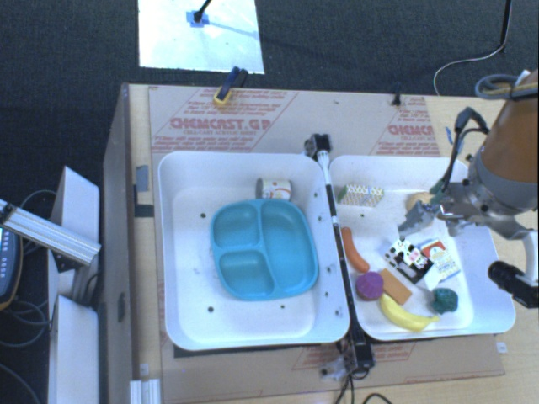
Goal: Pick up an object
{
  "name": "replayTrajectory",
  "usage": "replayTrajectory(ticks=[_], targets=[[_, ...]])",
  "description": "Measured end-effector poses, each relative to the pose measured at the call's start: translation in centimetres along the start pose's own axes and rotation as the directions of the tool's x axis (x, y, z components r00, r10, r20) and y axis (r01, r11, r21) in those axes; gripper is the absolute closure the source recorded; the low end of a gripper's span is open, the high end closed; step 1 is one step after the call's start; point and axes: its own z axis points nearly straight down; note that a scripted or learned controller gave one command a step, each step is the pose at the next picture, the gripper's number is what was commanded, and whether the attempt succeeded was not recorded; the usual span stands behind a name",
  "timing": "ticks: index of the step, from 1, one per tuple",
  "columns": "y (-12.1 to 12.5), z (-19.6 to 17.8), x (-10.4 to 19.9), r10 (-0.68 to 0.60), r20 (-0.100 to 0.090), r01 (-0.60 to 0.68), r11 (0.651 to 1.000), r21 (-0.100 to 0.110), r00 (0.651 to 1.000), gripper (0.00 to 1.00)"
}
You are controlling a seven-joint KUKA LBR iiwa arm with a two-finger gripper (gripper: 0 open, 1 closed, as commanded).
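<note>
Dark speckled carpet covers the floor all around the bench. At twelve o'clock a pale square sheet lies on that carpet, with a thin dark rod slanting down onto it. The bench top shows tan board printed with red lettering, and a yellow-and-black clamp sits on its far edge. At nine o'clock, white box-like furniture stands beside the bench, crossed by a silver rail. At one o'clock a white cable loops over the carpet. Lighting is even and soft.
</note>
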Motion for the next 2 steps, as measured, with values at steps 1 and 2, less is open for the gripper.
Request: replayTrajectory(ticks=[1, 2], targets=[[6.0, 5.8, -6.4, 0.002, 0.001, -0.002, 1.000, 0.001, 1.000, 0.00], [10.7, 11.6, -2.7, -0.001, -0.001, 0.001, 1.000, 0.002, 1.000, 0.00]])
